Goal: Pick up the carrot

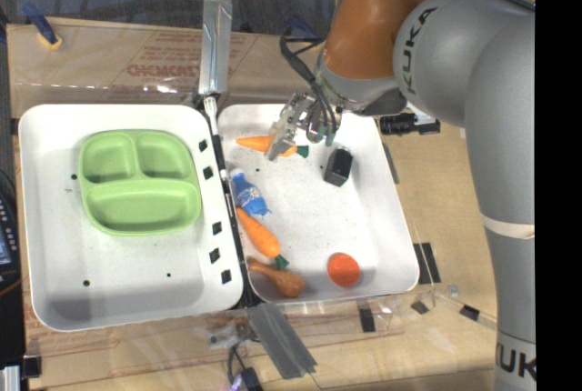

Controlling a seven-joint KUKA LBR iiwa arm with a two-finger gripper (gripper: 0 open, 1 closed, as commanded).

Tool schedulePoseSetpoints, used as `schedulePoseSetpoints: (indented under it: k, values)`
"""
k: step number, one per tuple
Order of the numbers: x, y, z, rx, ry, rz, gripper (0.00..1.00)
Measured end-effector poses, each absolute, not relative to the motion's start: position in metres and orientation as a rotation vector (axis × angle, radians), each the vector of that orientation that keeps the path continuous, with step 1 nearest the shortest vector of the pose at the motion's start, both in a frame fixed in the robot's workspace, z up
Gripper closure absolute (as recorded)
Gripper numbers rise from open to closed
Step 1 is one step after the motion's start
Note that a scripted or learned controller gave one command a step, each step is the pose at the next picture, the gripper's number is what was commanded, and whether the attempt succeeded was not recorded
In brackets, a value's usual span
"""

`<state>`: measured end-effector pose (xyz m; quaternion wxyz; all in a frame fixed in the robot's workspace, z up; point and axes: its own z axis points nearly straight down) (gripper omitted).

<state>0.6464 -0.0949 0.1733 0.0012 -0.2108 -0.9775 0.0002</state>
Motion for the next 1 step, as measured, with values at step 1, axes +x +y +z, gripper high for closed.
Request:
schedulePoseSetpoints:
  k: [1]
  values:
    - [0.6453, -0.065, 0.1918, -1.187, -2.91, 0.001, 1.0]
